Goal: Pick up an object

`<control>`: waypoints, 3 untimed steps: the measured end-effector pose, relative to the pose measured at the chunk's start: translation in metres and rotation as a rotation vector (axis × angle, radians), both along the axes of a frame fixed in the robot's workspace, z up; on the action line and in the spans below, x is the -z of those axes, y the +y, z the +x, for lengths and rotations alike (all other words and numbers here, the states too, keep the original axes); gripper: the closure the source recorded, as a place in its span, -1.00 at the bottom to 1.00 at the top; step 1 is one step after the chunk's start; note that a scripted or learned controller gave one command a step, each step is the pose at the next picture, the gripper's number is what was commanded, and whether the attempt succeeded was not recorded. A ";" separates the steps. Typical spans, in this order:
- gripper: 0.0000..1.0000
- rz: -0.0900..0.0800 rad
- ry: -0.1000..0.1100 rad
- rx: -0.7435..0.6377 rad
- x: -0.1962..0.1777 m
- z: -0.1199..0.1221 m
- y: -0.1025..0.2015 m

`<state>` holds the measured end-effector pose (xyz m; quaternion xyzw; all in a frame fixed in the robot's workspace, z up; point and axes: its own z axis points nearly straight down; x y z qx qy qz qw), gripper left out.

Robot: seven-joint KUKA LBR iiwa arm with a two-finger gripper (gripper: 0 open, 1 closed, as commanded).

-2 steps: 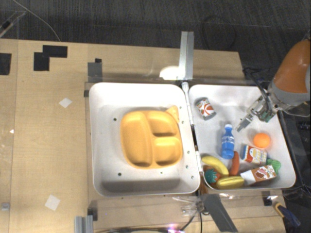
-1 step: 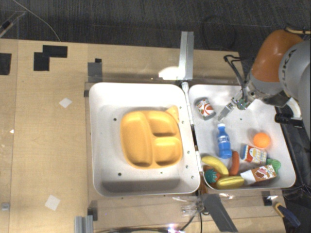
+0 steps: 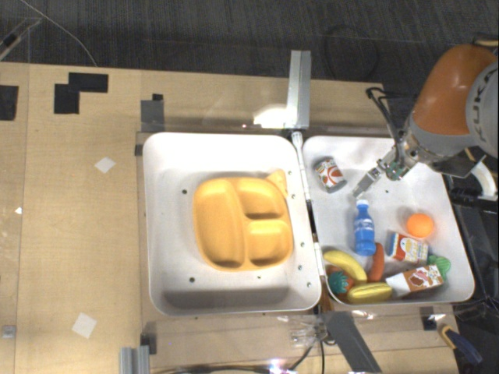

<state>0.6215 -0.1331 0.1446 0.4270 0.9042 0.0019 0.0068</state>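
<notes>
The right bin point(image 3: 437, 179) holds several small items. A red and white can point(image 3: 330, 173) lies at its far left, and a blue bottle point(image 3: 363, 228) stands in the middle. An orange ball point(image 3: 421, 224) sits toward the right. Two small cartons point(image 3: 407, 248) point(image 3: 422, 279), two yellow bananas point(image 3: 345, 262) point(image 3: 369, 291) and a red stick-shaped piece point(image 3: 377, 262) crowd the near end. My gripper point(image 3: 365, 185) hangs slanted over the bin's far half, between the can and the bottle, just above the bottle's cap. Nothing shows in its grasp.
A yellow divided tray point(image 3: 242, 223) lies in the left bin point(image 3: 168, 209). A metal post point(image 3: 299, 92) stands behind the wall between the bins. A green piece point(image 3: 441, 265) and a teal piece point(image 3: 337, 284) lie among the near-end items. The arm's orange band point(image 3: 448, 92) looms at the right.
</notes>
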 end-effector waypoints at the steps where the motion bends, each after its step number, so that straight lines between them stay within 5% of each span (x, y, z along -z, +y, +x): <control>1: -1.00 0.008 0.011 0.202 0.053 0.046 -0.059; 2: -1.00 -0.002 -0.004 0.095 -0.034 0.049 -0.073; 3: -1.00 -0.005 0.007 0.256 0.049 0.049 -0.028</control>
